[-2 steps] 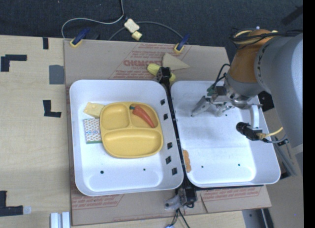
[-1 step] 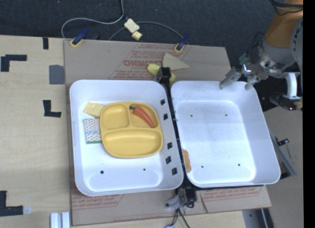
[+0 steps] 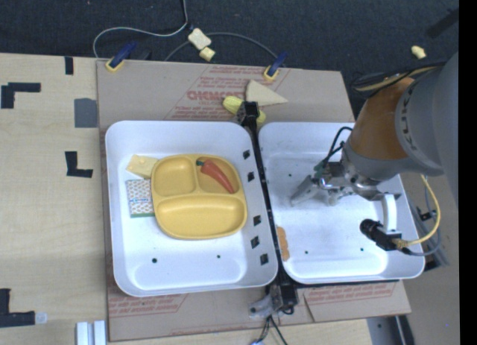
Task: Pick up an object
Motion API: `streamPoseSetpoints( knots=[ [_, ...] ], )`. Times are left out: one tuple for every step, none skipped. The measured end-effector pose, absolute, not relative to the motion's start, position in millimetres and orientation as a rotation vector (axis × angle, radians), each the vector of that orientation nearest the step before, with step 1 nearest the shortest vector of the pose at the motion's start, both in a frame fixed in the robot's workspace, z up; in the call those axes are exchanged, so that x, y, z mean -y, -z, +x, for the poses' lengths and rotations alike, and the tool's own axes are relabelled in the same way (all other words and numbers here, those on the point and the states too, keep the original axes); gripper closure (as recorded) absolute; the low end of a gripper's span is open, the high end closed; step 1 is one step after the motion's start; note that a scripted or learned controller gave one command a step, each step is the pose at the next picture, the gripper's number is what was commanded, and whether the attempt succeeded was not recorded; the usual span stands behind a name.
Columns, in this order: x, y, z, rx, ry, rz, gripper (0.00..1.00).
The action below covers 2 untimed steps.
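Note:
My gripper [image 3: 313, 194] hangs low over the floor of the right bin [image 3: 335, 261], near its middle. Its fingers are spread open and nothing sits between them. In the left bin [image 3: 127, 261] lies a yellow divided plate [image 3: 197, 206] with a red pepper [image 3: 216, 174] in its upper right compartment. A pale yellow wedge [image 3: 140, 165] and a small patterned block [image 3: 139, 197] rest against the plate's left side. A small orange piece [image 3: 282, 243] lies at the right bin's left wall, below and to the left of the gripper.
The grey arm with its orange band [image 3: 380, 124] reaches in from the right above the right bin. A black divider [image 3: 257, 187] runs between the bins. Yellow scraps [image 3: 257, 97] lie on the cardboard behind the bins, and cables trail there.

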<state>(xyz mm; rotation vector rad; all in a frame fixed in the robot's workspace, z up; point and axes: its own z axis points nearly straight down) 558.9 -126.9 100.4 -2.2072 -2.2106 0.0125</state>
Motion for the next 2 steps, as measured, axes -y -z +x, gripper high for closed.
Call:
streamPoseSetpoints(
  knots=[
    [98.1, -134.6, 643.5, 2.232, 0.006, -2.218, 0.00],
    [99.3, -82.9, 668.8, 2.227, -0.006, -2.218, 0.00]
  ],
)
